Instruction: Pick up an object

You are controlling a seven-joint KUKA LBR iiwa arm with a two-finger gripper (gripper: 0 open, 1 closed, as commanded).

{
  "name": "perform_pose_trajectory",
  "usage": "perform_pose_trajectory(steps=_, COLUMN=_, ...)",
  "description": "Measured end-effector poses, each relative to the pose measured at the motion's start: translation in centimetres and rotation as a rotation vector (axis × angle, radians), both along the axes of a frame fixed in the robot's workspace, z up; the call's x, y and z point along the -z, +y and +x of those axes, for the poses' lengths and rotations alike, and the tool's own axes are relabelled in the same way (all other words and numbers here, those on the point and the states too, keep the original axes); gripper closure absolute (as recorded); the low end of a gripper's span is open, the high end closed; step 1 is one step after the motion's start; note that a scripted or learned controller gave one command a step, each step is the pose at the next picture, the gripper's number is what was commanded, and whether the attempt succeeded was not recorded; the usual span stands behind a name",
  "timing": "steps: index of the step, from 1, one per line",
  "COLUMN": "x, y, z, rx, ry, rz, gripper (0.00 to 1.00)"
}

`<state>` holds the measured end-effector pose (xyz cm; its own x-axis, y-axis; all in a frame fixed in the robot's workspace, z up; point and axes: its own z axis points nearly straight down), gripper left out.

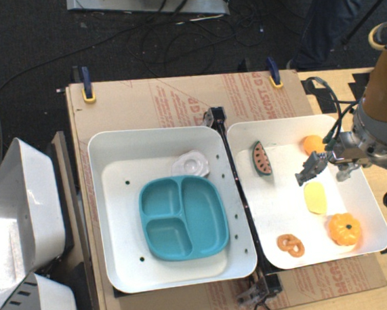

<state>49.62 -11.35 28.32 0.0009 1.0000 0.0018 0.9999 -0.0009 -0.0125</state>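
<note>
The arm enters from the right and its upper part is cut off by the picture edge. Its dark end effector hangs over the right bin, and it is hard to make out: the shape is small and dark, so I cannot tell its state, and no object is visible in it.

Just below the end effector lies a pale yellow block, soft in shape, flat on the bin floor. An orange ball sits above it, near the back of the bin, and the arm partly covers its right side. A watermelon slice, green with a red face, lies to the left near the bin wall. At the front are a brown pretzel and an orange pumpkin, near each other but apart.

The left bin holds a teal divided plate and a small clear lid behind it, which is faint against the white. Both bins stand on the desk.
</note>
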Motion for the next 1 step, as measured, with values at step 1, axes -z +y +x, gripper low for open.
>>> perform_pose_trajectory(steps=1, x=-0.47, y=0.03, z=0.16, rx=-0.003, ry=-0.01, rz=-0.002, gripper=0.0)
